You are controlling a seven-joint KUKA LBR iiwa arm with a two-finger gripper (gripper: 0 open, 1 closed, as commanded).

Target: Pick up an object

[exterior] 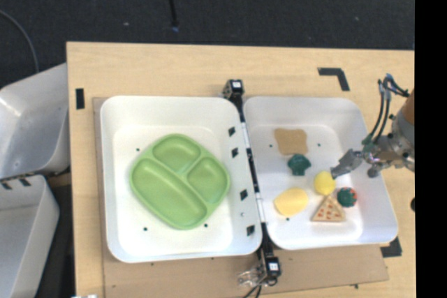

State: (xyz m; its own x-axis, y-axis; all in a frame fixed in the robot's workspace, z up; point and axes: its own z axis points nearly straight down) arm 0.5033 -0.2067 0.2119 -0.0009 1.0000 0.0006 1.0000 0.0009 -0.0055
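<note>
A pale wooden bench (174, 70) holds two white bins side by side. At the far left a grey-white box (28, 122) is cut off by the edge, so I can't tell what it is.

The left bin (115, 227) holds one thing, a green plate (180, 180) with three sections. It lies flat near the middle, with bare white floor all around it and room on every side before the walls.

Between the bins runs a thin seam with small black clips (246, 171). A dark clamp (232, 88) sits at the top end of the seam, and another (269, 266) with some wires sits at the bottom, too small to make out well.

The right bin (307, 108) is fuller. A tan square (290, 141) lies flat near the back. Just in front of it is a dark green lump (299, 163). Lower down is a big yellow blob (290, 202), and beside it a smaller yellow ball (324, 183). A pizza slice (327, 210) lies by the front, touching a small red and green thing (346, 197) whose shape is hard to read. The back right corner and the front left corner of this bin are open floor.

The gripper (347, 165) comes in from the right, over the right bin, and most of the arm is cut off there. Its grey tip points down and left, just beside the yellow ball. The tip is blurry, so I cannot tell how it is set, and I see nothing in it.
</note>
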